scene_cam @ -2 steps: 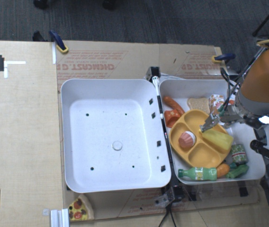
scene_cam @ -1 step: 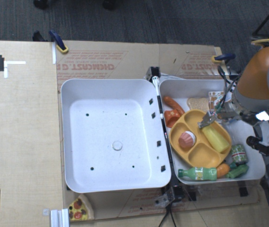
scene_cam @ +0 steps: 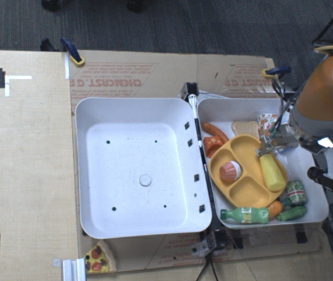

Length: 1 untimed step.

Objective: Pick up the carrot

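Note:
The carrot (scene_cam: 275, 208) is a short orange piece with a green leafy end, lying at the front of the right bin (scene_cam: 316, 218). It is wedged between a green bottle (scene_cam: 245, 215) and the rim of a yellow divided plate (scene_cam: 245, 186). My gripper (scene_cam: 267, 149) hangs over the plate's right edge, just above the top of a yellow bottle-like toy (scene_cam: 272, 172). It is well behind the carrot and apart from it. Nothing shows held in it.
The right bin is crowded: a long orange-red sausage-like toy (scene_cam: 214, 131), a red piece (scene_cam: 211, 147), a bread slice (scene_cam: 244, 127), a pink-and-white item (scene_cam: 230, 170) on the plate, and a green can (scene_cam: 295, 193). The left bin (scene_cam: 84, 157) sits alongside. The arm's orange band (scene_cam: 322, 86) is at the right.

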{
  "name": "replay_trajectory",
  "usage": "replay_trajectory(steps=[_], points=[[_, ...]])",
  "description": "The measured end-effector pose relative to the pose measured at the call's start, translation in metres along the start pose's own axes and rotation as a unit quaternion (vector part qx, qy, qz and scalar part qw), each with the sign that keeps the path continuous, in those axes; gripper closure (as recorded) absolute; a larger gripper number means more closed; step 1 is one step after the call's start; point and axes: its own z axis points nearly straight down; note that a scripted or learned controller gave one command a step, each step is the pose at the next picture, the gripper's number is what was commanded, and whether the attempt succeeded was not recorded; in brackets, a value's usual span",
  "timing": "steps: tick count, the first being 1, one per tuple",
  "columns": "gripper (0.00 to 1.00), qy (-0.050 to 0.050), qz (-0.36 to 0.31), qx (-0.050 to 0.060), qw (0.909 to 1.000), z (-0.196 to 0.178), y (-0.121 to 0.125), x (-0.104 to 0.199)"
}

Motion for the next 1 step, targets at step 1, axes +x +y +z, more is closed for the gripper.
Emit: replay_trajectory(steps=[1], points=[[0.0, 0.0, 0.0, -0.001, 1.0, -0.0005, 0.0006, 0.0004]])
